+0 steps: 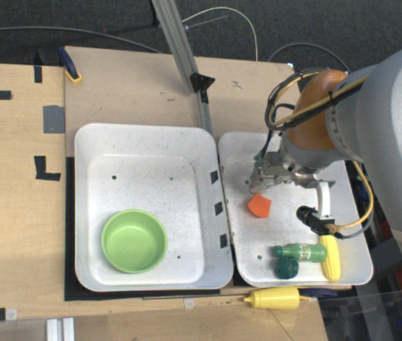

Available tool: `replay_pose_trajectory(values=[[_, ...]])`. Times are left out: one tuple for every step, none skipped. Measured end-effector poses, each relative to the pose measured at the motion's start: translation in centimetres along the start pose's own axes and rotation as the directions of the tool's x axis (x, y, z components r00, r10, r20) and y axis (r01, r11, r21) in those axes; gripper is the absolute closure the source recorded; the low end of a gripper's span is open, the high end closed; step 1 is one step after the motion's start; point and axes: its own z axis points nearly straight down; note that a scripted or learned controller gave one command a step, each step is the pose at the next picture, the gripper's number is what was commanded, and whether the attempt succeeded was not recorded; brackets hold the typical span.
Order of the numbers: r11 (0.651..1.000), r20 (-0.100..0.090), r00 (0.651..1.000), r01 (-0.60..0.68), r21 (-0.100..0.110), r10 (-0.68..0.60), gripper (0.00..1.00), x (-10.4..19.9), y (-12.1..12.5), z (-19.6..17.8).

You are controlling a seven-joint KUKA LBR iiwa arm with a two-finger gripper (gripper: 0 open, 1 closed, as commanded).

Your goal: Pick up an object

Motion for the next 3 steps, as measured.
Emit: replay_pose_trajectory(values=[[1.000, 0.001, 1.000, -0.001, -0.005, 0.001, 1.00, 0.0, -0.6, -4.5], [1.000, 0.001, 1.000, -0.001, -0.008, 0.001, 1.00, 0.3, -0.1, -10.7], [1.000, 0.001, 1.000, -0.001, -0.008, 0.001, 1.00, 0.3, 0.0, -15.8]])
